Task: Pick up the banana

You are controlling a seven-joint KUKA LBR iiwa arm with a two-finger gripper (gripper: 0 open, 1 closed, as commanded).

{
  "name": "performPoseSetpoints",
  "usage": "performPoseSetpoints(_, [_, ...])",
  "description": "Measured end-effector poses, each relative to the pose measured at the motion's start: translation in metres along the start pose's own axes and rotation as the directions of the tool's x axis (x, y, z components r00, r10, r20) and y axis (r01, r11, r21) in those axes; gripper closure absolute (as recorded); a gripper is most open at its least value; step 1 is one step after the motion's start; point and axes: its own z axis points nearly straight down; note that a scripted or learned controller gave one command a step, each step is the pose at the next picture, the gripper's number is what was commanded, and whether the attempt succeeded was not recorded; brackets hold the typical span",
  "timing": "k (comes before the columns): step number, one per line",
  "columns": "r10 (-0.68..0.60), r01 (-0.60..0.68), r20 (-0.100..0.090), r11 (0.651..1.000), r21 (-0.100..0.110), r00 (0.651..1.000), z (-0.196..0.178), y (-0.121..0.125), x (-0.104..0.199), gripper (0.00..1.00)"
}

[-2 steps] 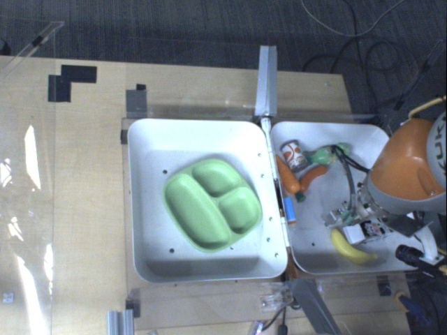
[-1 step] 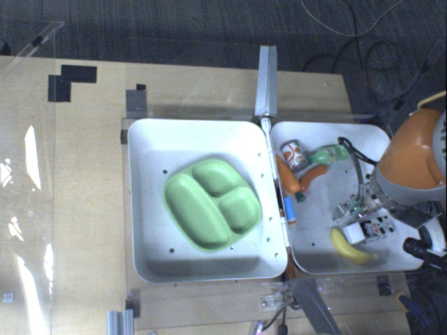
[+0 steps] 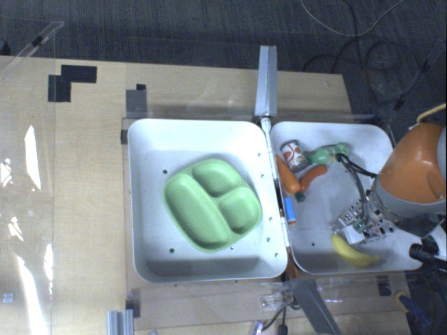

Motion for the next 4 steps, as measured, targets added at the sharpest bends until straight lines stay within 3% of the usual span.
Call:
performPoseSetpoints(1, [0.002,-0.002,0.004,1.000,0.000,1.000,0.000,-0.001,-0.002,0.00])
performPoseSetpoints(2, [0.396,-0.396,0.001,0.918,0.003,0.918,0.001,0.021,0.033,0.00])
performPoseSetpoints(3, [-0.061,0.061,0.001,0.998,0.002,0.998,0.001,-0.001,0.000,0.00])
performPoseSetpoints(4, [-0.063,0.063,0.005,0.998,-0.005,0.998,-0.011,0.002,-0.001,1.00])
